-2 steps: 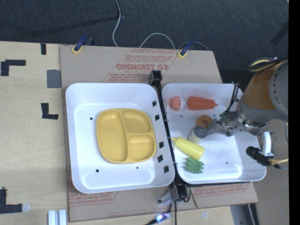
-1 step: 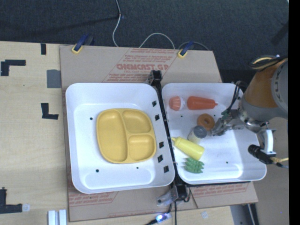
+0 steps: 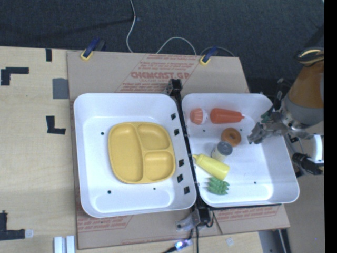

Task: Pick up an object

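- Green toy (image 3: 218, 186) lies nearest the camera, by the front edge of the right bin (image 3: 274, 191), close to its front-left corner.
- Just behind it, a yellow bottle (image 3: 211, 165) lies tilted, its narrow end pointing toward the divider between the bins.
- A small grey-capped jar (image 3: 221, 150) sits just beyond the bottle, near the bin's middle.
- A brown ring-shaped donut (image 3: 230, 136) rests just behind the jar, and it is the object closest to the gripper (image 3: 256, 134).
- The gripper hangs over the right side of the right bin, beside the donut but apart from it; nothing sits between the fingers, and whether they are spread or closed cannot be told.
- An orange carrot (image 3: 226, 115) lies along the back edge, with a pale peach piece (image 3: 196, 116) beside it toward the back-left corner.
- The left bin (image 3: 87, 141) carries a yellow divided plate (image 3: 141, 152) at its middle.
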`<state>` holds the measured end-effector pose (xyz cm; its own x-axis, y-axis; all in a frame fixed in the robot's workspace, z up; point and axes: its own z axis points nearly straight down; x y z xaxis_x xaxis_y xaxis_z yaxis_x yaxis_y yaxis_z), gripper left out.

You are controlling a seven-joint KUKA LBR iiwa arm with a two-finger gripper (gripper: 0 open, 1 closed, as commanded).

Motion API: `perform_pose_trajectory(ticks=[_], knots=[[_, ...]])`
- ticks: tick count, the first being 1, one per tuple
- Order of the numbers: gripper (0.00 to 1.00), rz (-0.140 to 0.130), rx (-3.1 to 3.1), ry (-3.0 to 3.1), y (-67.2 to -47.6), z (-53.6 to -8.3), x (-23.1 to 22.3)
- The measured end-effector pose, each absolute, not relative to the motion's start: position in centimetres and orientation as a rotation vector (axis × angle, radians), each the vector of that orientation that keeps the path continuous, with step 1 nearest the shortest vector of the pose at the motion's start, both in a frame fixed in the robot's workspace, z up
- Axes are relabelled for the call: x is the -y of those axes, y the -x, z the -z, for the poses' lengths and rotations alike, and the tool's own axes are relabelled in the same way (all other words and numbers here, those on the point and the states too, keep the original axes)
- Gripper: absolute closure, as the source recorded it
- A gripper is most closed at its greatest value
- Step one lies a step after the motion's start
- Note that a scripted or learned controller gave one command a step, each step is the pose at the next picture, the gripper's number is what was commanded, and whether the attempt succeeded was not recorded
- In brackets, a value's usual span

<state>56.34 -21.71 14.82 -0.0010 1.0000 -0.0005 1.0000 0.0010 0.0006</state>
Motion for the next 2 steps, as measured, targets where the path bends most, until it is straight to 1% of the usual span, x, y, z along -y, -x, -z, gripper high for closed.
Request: perform_pose_trajectory(ticks=[1,2], knots=[[1.00,-0.002,-2.221,-2.218,-56.5,-19.0,21.9],[1.00,-0.001,-2.222,-2.219,-56.6,-21.4,21.8]])
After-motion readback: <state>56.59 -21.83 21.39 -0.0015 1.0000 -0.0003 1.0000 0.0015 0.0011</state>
